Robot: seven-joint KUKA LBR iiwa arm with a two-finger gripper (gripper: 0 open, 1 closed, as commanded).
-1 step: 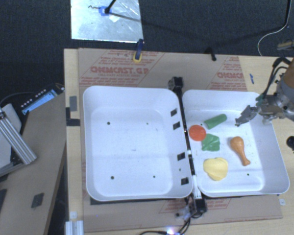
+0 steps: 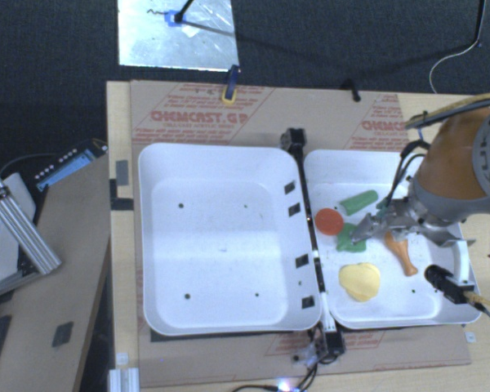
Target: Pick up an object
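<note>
2 bins (image 2: 220, 158), 5 objs in rt bin

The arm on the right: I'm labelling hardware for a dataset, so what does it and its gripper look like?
The arm is a thick rounded body, grey at the outer link, with a broad orange band above the wrist. Thin dark cables loop along its side toward the wrist. The two-finger gripper is a slim grey metal piece tapering to narrow tips.

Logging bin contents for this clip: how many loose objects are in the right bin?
5 visible: green cylinder at the top, red disc by the divider, a green piece under the claw, orange piece, yellow lump. The arm may hide more.
</note>
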